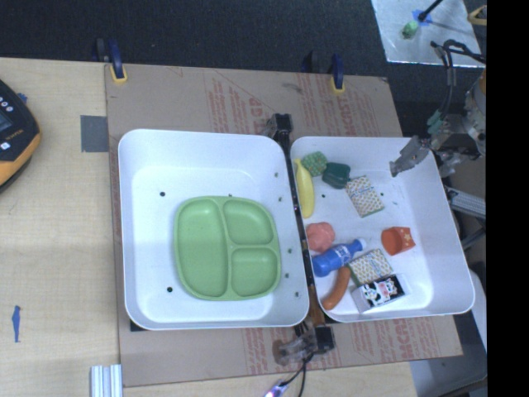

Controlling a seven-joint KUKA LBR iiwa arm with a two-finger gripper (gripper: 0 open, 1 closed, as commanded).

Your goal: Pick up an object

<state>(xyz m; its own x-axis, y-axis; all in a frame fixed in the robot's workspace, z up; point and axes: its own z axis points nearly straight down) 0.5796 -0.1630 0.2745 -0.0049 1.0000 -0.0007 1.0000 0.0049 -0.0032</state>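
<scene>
White right bin (430,222): gripper (405,160) over far rim.

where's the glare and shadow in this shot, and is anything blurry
Camera view: the left bin has a bright washed-out floor above the green plate; soft shadow lines its lower rim; the hand at the right bin's top edge looks soft and grainy.
</scene>
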